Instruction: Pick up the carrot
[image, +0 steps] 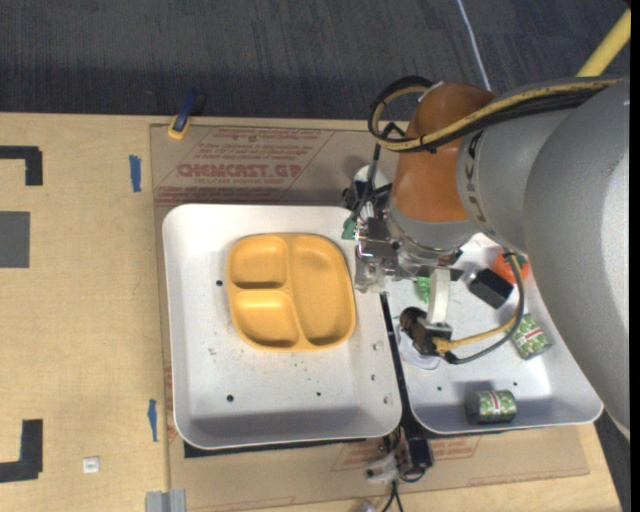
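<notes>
**Supervisor:** Where is the tool now?

**Operator:** I see the tool (404, 268) under the orange wrist. It is low over the right bin (450, 418), close to the wall shared with the left bin (200, 385). The wrist covers it from above, so I cannot tell if it is open or closed.

**Supervisor:** And the carrot?

**Operator:** I take a small orange piece for the carrot (516, 267). It lies in the right bin toward the back, partly hidden by the grey arm (570, 200), and it is apart from the tool.

**Supervisor:** Which step is this?

**Operator:** I judge it is the approach, and the grasp is not yet done. The next move calls for a shift across the bin until the tool is above the carrot, then a descent with the tool open. The green packet (530, 338) and the green can (493, 403) lie nearer the front, so I think they are out of that path. The yellow plate (290, 290) in the left bin plays no part.
</notes>
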